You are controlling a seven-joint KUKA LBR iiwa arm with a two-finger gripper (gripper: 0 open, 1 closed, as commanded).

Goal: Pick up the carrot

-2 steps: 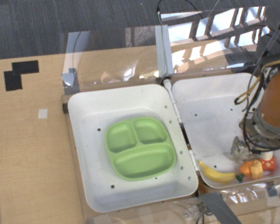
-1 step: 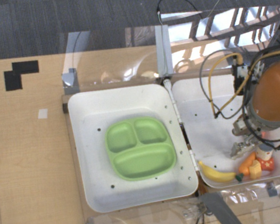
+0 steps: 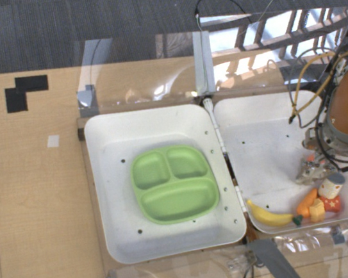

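On the left, the left bin (image 3: 108, 177) carries a green divided plate (image 3: 174, 183), no part of this job. Crossing the divider, the right bin (image 3: 258, 135) has its clutter packed into the near corner: a banana (image 3: 269, 215) lies first, then the carrot (image 3: 305, 202), small and orange, slanting with its green end toward the banana and touching a yellow block (image 3: 316, 211) and a red-and-white piece (image 3: 331, 194). It looks like a light, stiff toy with a smooth skin, likely to slip, so the thicker middle, pinched across its width, seems the best hold. Just above it hovers the gripper (image 3: 313, 169); I cannot tell how it is set, and nothing shows held in it.
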